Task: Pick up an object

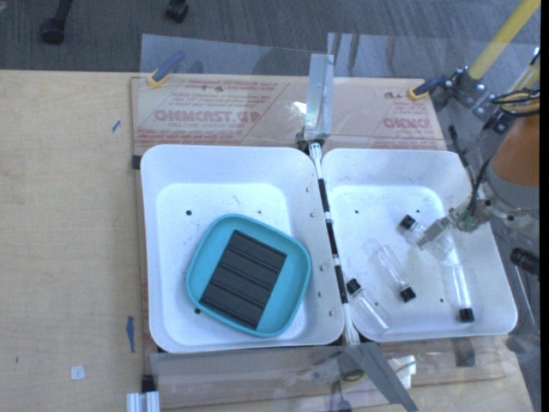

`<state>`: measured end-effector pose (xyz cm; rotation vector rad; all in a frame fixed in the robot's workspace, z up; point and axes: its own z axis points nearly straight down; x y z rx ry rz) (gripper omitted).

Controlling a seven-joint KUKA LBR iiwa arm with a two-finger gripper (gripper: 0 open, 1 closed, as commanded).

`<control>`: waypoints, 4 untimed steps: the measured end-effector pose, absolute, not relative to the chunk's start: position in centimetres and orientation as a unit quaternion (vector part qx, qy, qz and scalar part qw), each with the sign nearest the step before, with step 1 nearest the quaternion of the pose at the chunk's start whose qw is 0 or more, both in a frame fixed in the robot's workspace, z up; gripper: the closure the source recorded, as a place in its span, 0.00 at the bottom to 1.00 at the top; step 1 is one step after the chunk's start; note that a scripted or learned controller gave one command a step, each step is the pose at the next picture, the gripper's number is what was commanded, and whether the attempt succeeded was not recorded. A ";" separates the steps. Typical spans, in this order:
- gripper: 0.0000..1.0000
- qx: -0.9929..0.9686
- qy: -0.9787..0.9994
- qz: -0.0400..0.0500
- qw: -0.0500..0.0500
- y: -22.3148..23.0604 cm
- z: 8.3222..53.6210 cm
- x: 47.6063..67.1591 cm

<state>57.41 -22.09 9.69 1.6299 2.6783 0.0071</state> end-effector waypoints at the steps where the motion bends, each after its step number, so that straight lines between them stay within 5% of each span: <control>1: 0.00 0.507 0.862 0.001 0.003 -17.8 8.9 57.7; 3: 0.00 0.458 0.889 0.001 0.004 -20.2 8.9 51.9; 4: 0.00 0.434 0.901 0.000 0.003 -22.3 16.7 64.6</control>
